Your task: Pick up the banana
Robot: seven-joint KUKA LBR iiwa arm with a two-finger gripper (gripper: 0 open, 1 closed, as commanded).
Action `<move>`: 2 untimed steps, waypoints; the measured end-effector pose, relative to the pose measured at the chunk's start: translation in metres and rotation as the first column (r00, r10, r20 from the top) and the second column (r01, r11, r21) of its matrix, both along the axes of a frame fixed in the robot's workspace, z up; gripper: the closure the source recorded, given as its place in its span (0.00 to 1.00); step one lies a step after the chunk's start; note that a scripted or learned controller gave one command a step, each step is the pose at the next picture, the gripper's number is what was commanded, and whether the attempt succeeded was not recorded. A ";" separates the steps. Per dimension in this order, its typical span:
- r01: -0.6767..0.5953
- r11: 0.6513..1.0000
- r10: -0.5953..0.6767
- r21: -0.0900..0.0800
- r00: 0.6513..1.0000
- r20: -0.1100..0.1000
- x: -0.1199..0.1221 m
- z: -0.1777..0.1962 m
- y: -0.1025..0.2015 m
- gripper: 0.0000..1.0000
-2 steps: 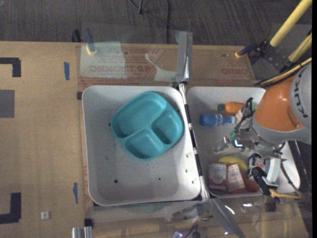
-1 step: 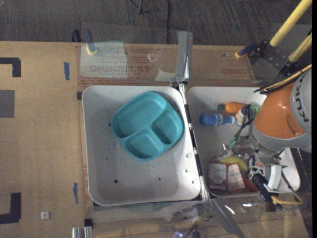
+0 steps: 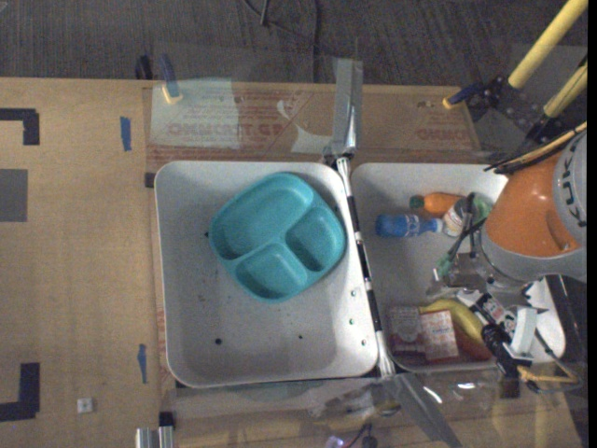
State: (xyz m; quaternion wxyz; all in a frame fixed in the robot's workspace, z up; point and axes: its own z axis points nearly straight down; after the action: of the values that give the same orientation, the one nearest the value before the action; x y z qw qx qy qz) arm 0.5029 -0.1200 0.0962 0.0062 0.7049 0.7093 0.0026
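Note:
The yellow banana (image 3: 459, 315) lies in the right bin (image 3: 392, 255), near its front edge. My gripper (image 3: 461, 276) hangs just above the banana's far end, under the orange-banded wrist. The arm covers the right side of this bin and part of the banana.
A blue bottle (image 3: 407, 224) and an orange bottle (image 3: 437, 203) lie at the back of the right bin. A red and white packet (image 3: 424, 333) sits just left of the banana. The left bin (image 3: 187, 278) holds a teal divided plate (image 3: 277, 235).

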 end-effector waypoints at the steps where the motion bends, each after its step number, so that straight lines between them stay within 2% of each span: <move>1: 0.000 1.000 0.000 0.000 1.000 -0.001 0.000 0.000 0.000 0.00; 2: 0.013 1.000 -0.013 0.005 1.000 0.000 -0.017 -0.009 -0.019 0.00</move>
State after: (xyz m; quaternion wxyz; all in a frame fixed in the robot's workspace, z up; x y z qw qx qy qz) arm 0.4857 -0.1391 0.0875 0.0045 0.7094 0.7048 0.0042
